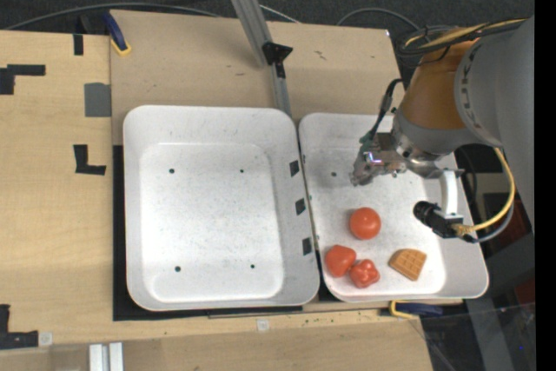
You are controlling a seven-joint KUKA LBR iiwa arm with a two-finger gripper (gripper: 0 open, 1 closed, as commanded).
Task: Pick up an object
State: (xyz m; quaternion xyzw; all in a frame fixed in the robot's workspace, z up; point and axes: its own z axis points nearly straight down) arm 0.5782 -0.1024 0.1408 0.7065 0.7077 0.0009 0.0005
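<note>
Tool point(363, 173) above right white plastic bin point(334, 139), finger state unreadable; round red tomato-like ball point(365, 222) nearest, likely target.

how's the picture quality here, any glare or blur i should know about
Camera view: even light, no hard glare on the white bins; the tool is small and soft, its fingers unreadable; the tomato and waffle toy cast faint shadows; the floor at top is dark and grainy.

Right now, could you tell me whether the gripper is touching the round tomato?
Apart. The camera view shows bare white bin floor between the gripper and the round tomato below it.
</note>
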